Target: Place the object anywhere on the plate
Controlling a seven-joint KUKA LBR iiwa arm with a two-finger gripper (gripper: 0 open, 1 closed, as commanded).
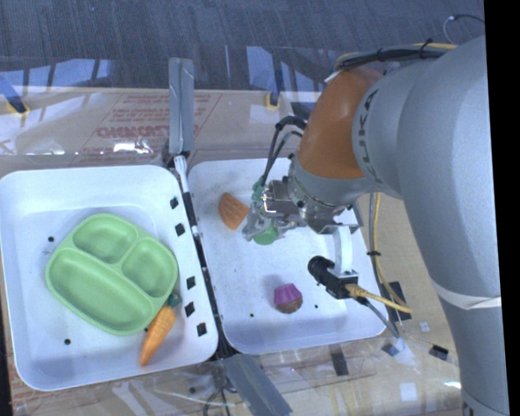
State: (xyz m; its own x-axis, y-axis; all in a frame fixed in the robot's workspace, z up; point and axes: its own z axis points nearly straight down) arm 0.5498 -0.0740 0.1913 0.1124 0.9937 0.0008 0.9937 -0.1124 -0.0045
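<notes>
- A small green object sits in the gripper, between its fingers, above the right bin.
- An orange piece lies at ten o'clock from it; a purple cupcake at five.
- The left bin holds the green plate, a carrot touching its five o'clock edge.

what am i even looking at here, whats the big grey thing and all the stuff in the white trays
The big grey thing is a robot arm with an orange band near its wrist. It reaches in from the right, and one fixed camera looks down at a slant on the bench. Its gripper hangs over the right bin, close to a small green object; whether it grips that is hard to tell. The right bin also has an orange piece and a purple toy. The left bin holds a green divided plate, with a toy carrot beside its lower edge. The job is to put an object on the plate.
</notes>
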